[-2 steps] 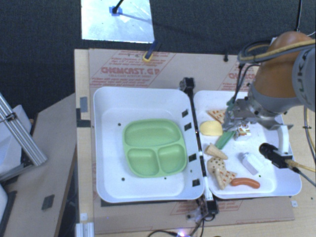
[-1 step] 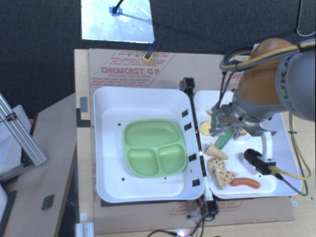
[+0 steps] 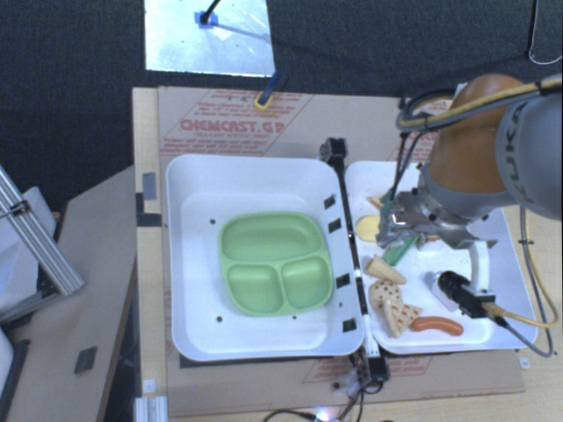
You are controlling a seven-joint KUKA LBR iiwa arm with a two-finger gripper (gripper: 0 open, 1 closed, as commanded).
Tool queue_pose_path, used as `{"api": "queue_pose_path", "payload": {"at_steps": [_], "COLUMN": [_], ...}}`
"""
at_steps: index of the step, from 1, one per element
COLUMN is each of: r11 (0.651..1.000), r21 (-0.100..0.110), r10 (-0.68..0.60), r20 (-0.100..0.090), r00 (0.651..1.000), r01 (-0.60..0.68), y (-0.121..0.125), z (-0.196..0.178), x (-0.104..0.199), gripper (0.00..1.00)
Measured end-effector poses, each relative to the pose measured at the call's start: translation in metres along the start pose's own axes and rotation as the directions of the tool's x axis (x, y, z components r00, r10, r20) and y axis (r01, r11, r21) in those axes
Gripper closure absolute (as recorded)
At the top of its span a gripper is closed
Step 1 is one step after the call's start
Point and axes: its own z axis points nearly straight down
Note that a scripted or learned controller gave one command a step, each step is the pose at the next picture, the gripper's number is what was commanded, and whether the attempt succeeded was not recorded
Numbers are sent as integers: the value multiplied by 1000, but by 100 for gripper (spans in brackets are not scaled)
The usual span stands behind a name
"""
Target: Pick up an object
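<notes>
Toy food lies scattered in the right bin (image 3: 519, 236), a shallow white plastic tray: a smooth orange-red sausage (image 3: 437, 326) at its near edge, a holed wedge of yellow cheese (image 3: 394, 310) just left of that, a paler wedge (image 3: 384, 270) above it, a round yellow disc (image 3: 367, 229) farther back and a green piece (image 3: 398, 250) just beside the gripper (image 3: 394, 227). Gripper sits low over the far left part of this bin on the grey, orange-banded arm (image 3: 479, 161), and I cannot tell how it is set or whether it has anything. Left bin (image 3: 189, 192) holds a glossy pale-green plate (image 3: 273, 262) with rounded corners and three compartments.
</notes>
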Motion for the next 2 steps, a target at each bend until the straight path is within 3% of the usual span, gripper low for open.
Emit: {"api": "queue_pose_path", "payload": {"at_steps": [1,2], "r11": [1000,1000], "r21": [-3,1], "r10": [-5,1], "r20": [0,0], "r00": [1000,1000], "r01": [5,-1], "y": [0,1], "z": [-18,2], "x": [6,2], "gripper": [100,100]}}
